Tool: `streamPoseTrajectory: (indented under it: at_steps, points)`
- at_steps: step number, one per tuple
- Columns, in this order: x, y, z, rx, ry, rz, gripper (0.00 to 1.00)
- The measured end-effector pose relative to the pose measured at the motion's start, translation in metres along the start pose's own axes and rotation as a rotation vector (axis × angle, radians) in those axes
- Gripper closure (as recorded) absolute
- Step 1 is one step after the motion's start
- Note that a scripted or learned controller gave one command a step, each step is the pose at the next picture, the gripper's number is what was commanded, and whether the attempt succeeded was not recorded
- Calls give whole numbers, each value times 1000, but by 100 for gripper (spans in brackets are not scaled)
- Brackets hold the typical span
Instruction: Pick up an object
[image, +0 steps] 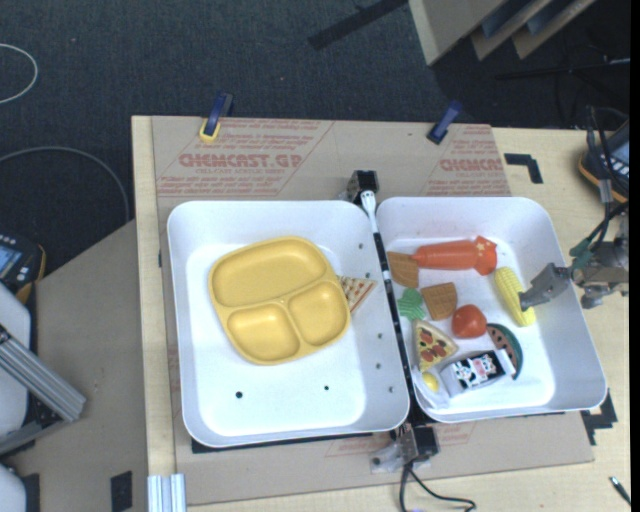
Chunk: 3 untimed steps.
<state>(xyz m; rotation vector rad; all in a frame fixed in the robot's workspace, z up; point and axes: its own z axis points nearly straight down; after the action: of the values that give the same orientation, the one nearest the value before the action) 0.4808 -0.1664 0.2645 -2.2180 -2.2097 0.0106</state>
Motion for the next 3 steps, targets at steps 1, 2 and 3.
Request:
streamPoseTrajectory:
  at_steps: [1, 2, 3]
  points:
    - [1, 2, -6, -13, -3, -4, 0]
    - [2, 2, 57, -4, 0, -3, 0]
    - [4, -1, 100, -8, 0, -3, 0]
